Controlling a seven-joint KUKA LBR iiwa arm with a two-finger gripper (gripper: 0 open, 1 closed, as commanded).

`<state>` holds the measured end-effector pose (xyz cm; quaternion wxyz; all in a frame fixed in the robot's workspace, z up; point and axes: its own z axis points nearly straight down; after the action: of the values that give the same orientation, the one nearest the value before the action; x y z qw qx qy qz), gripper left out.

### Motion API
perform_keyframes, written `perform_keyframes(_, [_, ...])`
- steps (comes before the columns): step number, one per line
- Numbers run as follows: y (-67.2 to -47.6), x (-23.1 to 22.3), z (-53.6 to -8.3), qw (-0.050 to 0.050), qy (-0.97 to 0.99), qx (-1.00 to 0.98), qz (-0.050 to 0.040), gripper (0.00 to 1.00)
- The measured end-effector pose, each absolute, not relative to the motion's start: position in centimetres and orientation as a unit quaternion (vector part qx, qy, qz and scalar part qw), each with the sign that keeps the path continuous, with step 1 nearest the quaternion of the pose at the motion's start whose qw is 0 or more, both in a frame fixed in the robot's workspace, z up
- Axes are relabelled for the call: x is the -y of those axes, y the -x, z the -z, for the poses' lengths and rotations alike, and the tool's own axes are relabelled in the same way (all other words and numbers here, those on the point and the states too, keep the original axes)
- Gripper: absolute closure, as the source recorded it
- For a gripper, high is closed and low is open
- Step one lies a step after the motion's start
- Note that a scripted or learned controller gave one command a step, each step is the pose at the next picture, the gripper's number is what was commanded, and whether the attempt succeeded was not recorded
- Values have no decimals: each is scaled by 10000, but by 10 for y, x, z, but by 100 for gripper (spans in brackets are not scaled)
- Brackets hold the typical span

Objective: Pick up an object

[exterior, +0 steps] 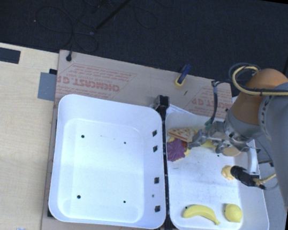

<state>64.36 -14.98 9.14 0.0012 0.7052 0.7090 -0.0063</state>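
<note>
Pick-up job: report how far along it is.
Done: the arm has reached into the right bin, and its hand sits low by the purple toy and the sandwich-like piece near the divider. In hand: nothing visibly lifted; whether anything is gripped cannot be told. Left: grasping and raising an object. The banana and lemon lie on the bin floor.

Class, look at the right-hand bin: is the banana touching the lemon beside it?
Apart. The camera view shows a strip of white bin floor between the banana and the lemon.
</note>
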Motion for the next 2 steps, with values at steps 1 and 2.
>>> perform_keyframes(1, [-645,172,-90,-8,-7068,-7074,-7,0])
perform_keyframes(2, [-645,162,-91,25,-7071,-7072,4,0])
